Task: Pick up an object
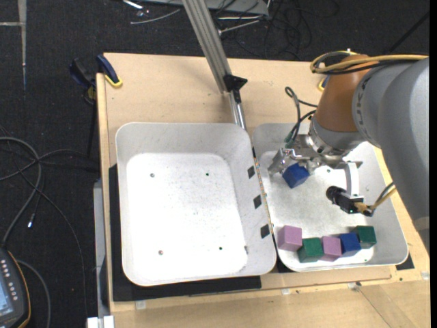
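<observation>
A row of blocks lies along the right bin's (pixel 392 248) near edge: purple block (pixel 290 237), green block (pixel 311 249), pink block (pixel 332 246), blue block (pixel 350 242), dark green block (pixel 367 236). Farther back, the gripper (pixel 293 168) pinches a blue cube (pixel 295 175) above the bin floor.

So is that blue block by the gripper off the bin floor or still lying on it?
Cannot tell. The blue block sits right under the gripper in the right bin, but the slanted view doesn't show a gap beneath it.
</observation>
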Available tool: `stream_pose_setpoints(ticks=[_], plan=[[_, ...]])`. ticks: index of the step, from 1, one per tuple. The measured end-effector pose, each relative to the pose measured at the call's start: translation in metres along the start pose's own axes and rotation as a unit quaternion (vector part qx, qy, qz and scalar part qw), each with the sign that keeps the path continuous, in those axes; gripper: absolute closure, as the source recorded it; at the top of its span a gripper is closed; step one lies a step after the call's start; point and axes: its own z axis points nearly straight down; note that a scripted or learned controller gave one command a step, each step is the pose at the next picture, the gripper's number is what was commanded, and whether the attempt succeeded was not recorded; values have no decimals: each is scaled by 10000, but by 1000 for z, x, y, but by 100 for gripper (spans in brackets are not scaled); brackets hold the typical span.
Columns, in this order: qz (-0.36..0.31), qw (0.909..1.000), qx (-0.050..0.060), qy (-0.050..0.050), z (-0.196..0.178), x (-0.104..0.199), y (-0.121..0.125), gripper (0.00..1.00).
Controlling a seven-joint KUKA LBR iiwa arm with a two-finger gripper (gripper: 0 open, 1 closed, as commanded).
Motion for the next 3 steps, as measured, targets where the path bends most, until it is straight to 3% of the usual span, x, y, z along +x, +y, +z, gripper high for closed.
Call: stream_pose_setpoints(ticks=[1, 2, 3], plan=[[0, 10000, -10, -7, -10, -1, 1, 100], [-18, 10000, -36, 8, -101, 57, -24, 100], [23, 10000, -53, -18, -261, 5, 5, 100]])
